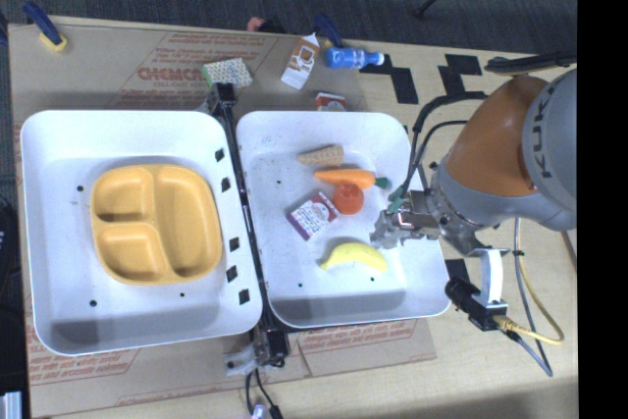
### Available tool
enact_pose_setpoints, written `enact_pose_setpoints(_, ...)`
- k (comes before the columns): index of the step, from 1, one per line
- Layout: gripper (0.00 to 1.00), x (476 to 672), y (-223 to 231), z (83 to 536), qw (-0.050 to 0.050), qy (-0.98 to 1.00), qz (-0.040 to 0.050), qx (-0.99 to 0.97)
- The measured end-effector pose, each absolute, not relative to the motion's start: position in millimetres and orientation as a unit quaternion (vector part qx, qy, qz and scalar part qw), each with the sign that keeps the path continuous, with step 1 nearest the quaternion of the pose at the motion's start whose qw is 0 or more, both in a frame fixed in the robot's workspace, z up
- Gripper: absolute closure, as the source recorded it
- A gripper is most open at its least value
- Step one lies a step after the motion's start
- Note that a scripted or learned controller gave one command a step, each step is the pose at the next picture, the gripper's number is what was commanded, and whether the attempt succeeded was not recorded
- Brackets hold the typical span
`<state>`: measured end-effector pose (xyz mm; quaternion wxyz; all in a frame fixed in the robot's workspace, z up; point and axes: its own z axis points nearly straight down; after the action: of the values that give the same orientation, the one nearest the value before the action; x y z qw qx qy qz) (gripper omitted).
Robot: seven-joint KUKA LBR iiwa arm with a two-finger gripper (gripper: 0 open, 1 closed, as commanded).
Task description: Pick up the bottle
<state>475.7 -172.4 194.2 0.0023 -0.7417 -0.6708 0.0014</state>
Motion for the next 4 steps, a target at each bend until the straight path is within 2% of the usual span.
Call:
enact_pose_setpoints(1, 1.00, 476.2, -204, 203, 0.001, -0.578, 0.0010, -0.816)
enact_pose_setpoints(2, 1.00, 476.1, -176, 201, 0.003, -0.627, 0.0008, -0.779)
enact_pose_setpoints(4, 1.00, 476.0, -189, 202, 0.002, -0.376, 0.0011, -0.927)
